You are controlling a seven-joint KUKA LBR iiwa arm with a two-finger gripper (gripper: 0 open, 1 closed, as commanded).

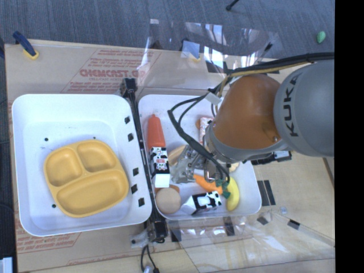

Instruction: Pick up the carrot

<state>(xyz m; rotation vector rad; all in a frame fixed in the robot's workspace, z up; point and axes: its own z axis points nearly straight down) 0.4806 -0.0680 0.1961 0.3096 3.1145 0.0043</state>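
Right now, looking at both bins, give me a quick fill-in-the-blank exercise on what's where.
1. The yellow tray lies in the ____ bin.
2. The carrot is the colour ____.
3. The egg lies near the right bin's ____ edge.
4. Beside the carrot lies a yellow ____.

Missing words: left; orange; front (lower); banana

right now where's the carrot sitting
The carrot lies in the right bin, toward its near right part, just under the gripper, beside the banana and above the cow-patterned toy.
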